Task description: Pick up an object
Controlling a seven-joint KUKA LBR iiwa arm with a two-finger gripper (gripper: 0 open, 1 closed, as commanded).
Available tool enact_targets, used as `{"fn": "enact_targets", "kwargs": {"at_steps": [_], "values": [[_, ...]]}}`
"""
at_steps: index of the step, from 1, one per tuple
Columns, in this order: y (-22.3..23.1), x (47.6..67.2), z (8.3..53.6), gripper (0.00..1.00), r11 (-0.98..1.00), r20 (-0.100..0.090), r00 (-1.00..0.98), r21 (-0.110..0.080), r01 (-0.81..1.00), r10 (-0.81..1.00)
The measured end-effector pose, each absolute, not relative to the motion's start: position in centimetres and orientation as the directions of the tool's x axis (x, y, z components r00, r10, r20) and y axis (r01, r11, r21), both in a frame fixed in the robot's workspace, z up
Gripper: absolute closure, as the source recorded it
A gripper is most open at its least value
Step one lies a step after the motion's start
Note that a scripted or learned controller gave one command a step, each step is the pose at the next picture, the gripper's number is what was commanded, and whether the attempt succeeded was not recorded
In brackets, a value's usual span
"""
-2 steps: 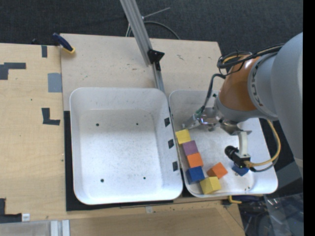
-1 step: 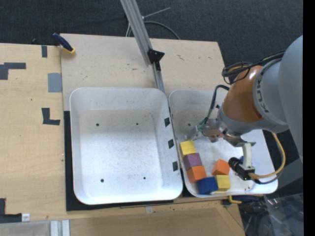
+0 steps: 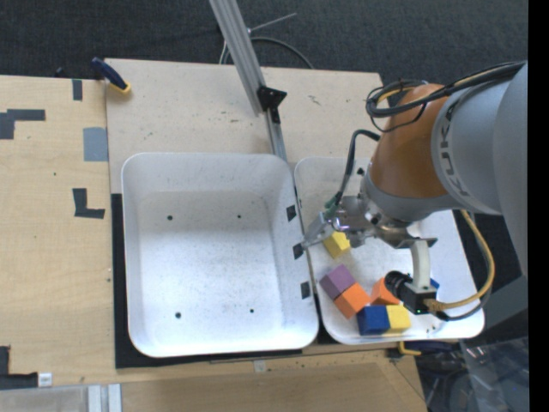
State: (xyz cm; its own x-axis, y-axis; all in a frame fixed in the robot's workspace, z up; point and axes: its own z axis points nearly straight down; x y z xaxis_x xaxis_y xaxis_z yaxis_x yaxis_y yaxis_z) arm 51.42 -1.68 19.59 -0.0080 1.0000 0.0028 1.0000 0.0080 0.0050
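My gripper (image 3: 336,227) hangs over the left part of the right bin (image 3: 461,314), at the end of the grey arm with the orange band. A small yellow block (image 3: 337,244) lies directly under its tip, touching or nearly touching it. Whether the block is gripped is hidden by the wrist. Below it in the same bin lie a purple block (image 3: 337,279), an orange block (image 3: 350,299), a blue block (image 3: 372,318) and a second yellow block (image 3: 398,318), packed close together.
The left bin (image 3: 137,230) sits beside the right one, sharing a narrow divider edge. A slanted metal rail (image 3: 244,50) crosses the bench at the back. Cables loop around the wrist. A blue-and-yellow tool (image 3: 111,74) lies at the far left of the bench.
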Motion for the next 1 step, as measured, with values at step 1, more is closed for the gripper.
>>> {"fn": "enact_targets", "kwargs": {"at_steps": [1], "values": [[-2.02, 51.3, 20.12, 1.0, 0.003, 0.001, -0.003, -0.003, 1.0, 1.0]]}}
